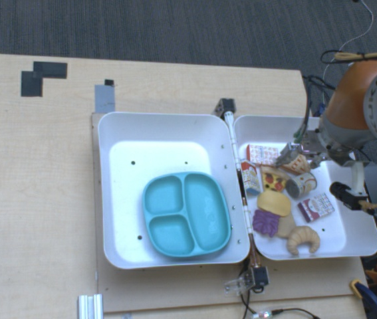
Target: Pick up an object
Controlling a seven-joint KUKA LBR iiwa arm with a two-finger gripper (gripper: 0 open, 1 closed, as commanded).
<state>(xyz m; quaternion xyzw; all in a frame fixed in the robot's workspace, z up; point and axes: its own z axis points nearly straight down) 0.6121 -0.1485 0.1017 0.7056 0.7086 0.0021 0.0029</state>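
Overhead, grey arm reaching in from the right, gripper (294, 157) hovering low in the right bin (361, 244), claw state impossible to tell, sitting just above a small can (300, 185) among toy foods, croissant (304, 238) lying nearer, blue divided plate (187, 213) resting in the left bin (118, 178).

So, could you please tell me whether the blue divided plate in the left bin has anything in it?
Empty. All three compartments of the blue divided plate show bare blue surface, and it lies flat in the left bin.
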